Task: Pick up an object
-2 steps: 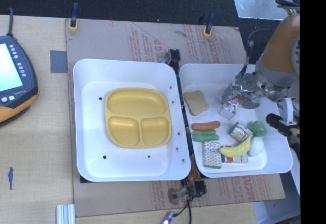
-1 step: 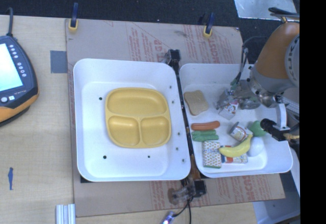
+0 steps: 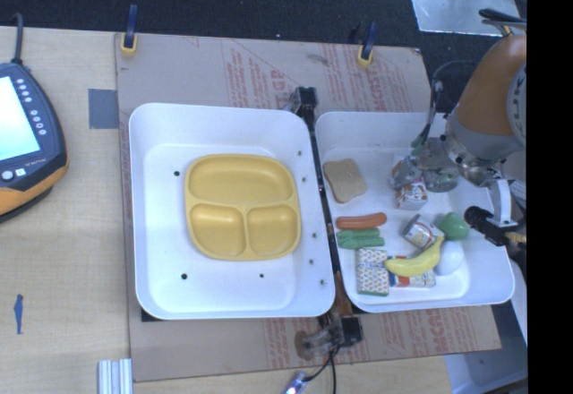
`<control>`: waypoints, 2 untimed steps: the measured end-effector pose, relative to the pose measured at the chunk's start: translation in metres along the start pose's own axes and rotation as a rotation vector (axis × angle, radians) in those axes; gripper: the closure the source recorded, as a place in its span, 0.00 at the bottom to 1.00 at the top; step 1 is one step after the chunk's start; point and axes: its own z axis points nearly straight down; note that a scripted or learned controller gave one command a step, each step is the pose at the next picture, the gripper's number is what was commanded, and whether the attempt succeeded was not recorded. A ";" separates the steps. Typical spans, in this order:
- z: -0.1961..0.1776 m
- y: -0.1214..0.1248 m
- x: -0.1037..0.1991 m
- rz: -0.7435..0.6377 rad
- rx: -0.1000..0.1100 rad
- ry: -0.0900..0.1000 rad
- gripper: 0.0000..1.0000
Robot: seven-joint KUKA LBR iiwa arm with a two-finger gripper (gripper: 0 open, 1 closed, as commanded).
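Note:
The right bin (image 3: 483,289) holds the small objects. A tan bread slice (image 3: 345,179) lies at its left, with a red sausage (image 3: 360,221) and a green pod (image 3: 360,239) below it. A patterned box (image 3: 372,271), a banana (image 3: 416,261), a small can (image 3: 418,230) and a green lime (image 3: 454,226) sit towards the front. My gripper (image 3: 419,172) hangs low over the bin's middle, just above a small white and red carton (image 3: 412,196). Whether it touches the carton is hidden by the wrist.
The left bin (image 3: 161,285) carries a yellow divided plate (image 3: 242,206). A teach pendant (image 3: 22,137) lies on the bench at far left. The grey and orange arm (image 3: 491,101) covers the right bin's far right corner. Clamps (image 3: 305,99) join the bins at the middle.

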 end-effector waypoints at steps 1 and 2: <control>0.008 0.023 0.064 -0.002 -0.010 -0.001 1.00; -0.088 -0.074 0.107 -0.001 -0.004 -0.001 1.00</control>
